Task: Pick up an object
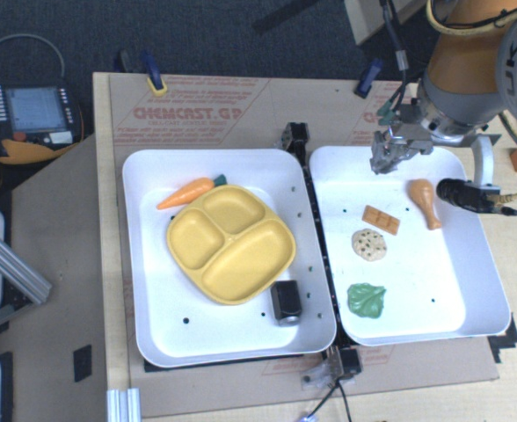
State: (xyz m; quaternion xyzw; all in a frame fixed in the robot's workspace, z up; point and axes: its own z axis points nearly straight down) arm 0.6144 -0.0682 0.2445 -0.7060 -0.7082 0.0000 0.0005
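Observation:
My gripper (385, 159) hangs over the far left part of the right bin (469, 315), with nothing seen between its fingers. In that bin lie a tan drumstick (424, 202), a brown cracker (381, 220), a round cookie (369, 244) and a green leaf piece (366, 300). The cracker lies just in front of the gripper, apart from it. The left bin (144, 262) holds a yellow divided plate (230, 243), an orange carrot (185, 192) at the plate's far left, and a small black block (285, 301) at its near right.
A black cylinder (466, 195) on the arm's side juts over the right bin's far right edge. Black clamps (294, 135) sit between the bins. A teach pendant (32, 117) lies off the bench at the far left.

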